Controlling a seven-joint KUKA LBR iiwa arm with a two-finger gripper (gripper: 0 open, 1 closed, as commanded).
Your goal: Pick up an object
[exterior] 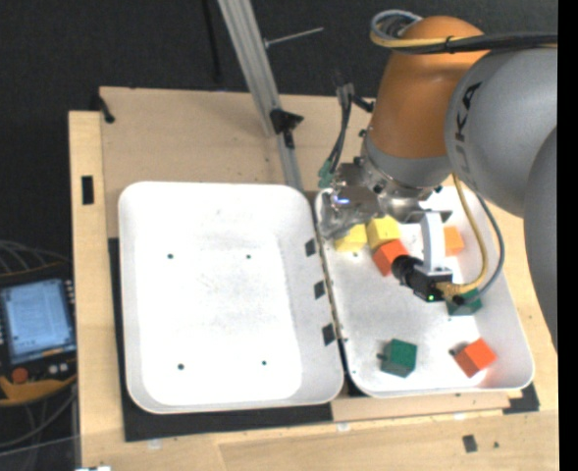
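The arm hides much of the right bin [512,346]; the tool [352,219] sits over blocks, its grip impossible to tell.

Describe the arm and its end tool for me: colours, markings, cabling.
The KUKA arm has a smooth grey shell with dark lettering on its side and a broad orange band above the wrist. Below that sits a silvery metal wrist block. Dark cables loop round the wrist, and a pale coiled cable lies on top.

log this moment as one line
arm over right bin | gripper low near yellow block | no grasp seen
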